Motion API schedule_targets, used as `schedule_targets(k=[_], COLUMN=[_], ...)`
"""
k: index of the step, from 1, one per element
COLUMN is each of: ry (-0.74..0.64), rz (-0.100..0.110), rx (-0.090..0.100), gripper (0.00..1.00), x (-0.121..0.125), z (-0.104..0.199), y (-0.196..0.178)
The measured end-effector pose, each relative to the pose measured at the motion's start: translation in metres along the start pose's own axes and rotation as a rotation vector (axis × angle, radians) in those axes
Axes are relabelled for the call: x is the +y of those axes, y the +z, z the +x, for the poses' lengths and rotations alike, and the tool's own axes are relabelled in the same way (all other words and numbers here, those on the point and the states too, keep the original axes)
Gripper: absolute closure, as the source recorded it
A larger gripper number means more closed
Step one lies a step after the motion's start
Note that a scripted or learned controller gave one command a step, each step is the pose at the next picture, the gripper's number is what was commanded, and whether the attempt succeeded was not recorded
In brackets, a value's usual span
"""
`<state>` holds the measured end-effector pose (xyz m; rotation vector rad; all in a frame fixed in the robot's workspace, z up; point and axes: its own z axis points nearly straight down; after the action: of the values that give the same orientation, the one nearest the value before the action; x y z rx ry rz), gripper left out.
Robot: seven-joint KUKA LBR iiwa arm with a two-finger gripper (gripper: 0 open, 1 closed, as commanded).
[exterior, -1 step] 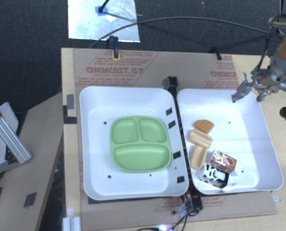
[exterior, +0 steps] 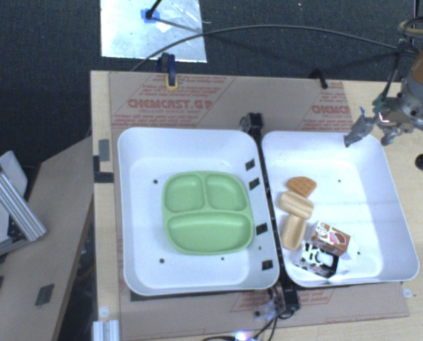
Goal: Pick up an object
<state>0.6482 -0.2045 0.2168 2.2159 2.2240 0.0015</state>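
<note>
My gripper hangs over the far right corner of the right bin, with its fingers spread apart and nothing between them. Near the left wall of that bin lie an orange-brown wedge, a tan roll and a tan cylinder. A brown and white packet and a black and white item lie at the bin's near edge. All of these sit well to the left of and nearer than the gripper.
The left bin holds a green divided plate. A black clip bar joins the two bins. A blue clamp stands at the bench's far edge. A cable arcs over the back.
</note>
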Motion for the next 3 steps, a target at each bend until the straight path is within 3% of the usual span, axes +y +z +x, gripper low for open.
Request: schedule_targets(k=[3], ry=[-0.004], rz=[0.003], rx=[0.001], gripper=[0.0], x=[0.002], z=[0.004], y=[0.134])
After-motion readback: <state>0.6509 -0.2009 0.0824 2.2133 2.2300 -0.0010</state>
